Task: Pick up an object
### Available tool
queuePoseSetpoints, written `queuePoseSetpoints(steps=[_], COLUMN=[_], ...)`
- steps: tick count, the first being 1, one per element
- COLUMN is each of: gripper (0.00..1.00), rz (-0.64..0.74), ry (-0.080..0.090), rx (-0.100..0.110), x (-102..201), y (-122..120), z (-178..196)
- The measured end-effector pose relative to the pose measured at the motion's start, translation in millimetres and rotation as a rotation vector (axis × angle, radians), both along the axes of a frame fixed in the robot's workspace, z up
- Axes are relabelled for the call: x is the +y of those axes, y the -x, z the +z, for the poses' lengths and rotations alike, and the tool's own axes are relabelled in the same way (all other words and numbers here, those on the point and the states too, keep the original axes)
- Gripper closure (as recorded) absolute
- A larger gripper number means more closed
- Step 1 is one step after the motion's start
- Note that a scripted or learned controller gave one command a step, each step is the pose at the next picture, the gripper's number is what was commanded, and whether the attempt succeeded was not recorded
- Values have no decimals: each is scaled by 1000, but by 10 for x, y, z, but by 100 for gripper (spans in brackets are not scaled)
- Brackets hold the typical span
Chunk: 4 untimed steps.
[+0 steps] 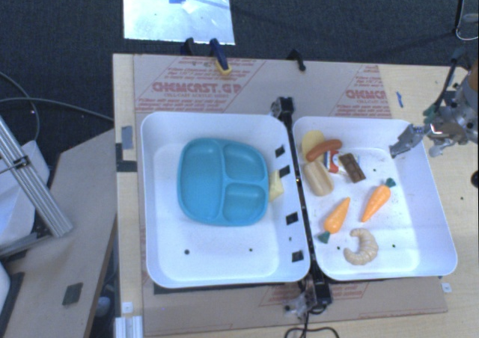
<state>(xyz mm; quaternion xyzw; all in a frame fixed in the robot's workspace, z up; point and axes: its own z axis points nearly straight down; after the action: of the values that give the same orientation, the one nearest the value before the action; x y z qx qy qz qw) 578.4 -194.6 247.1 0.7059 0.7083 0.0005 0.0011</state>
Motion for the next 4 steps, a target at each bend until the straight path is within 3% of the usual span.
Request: queuePoseSetpoints(steps=[1, 2, 3, 4], gripper=[0, 100, 100, 100], rz=[-6, -3, 7, -6], ry=[-6, 0, -3, 2], rx=[17, -1, -3, 0], x=[-117, -121, 510, 101], y=[605, 538, 326, 627], z=[-1560, -1369, -1076, -884])
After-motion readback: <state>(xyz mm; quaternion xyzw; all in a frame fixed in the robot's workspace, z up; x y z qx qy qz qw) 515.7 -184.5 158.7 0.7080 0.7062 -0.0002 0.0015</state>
